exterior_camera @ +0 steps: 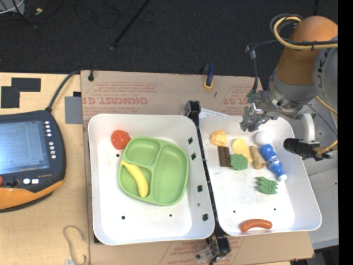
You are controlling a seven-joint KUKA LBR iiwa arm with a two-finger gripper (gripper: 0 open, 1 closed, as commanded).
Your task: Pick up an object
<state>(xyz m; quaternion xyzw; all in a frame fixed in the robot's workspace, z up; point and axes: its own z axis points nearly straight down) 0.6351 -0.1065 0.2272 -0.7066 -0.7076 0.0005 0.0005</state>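
— Looking down from the overhead camera: two white bins, and the arm's coming in from the right. Where's the gripper [252, 120]?

— Hanging over the top edge of the right bin [300, 203], near its back wall. From here I can't tell how far open it is, and I see nothing caught in it.

— So what's up for grabs?

— Plenty just below it. A blue bottle [271, 160] with a white cap, lying on its side, a yellow block [219, 138], a round yellow piece [240, 146], a brown bar [224, 157], two green knobbly bits [239, 162], and a sausage [256, 224] down by the front wall.

— Which handles easiest?

— I'd guess the bottle: light, stiff plastic, maybe a bit slick and prone to roll, so pinch it across the middle of the body. The small toys look light too, but they're packed touching one another.

— And the left bin [105, 203]?

— Green divided plate [154, 170] with a banana [135, 179] in it, red tomato [120, 139] beside the rim. Well apart from the arm.

— The arm's pose?

— Orange band high at the right, wrist pointing down toward the bin's back corner, raised above the things.
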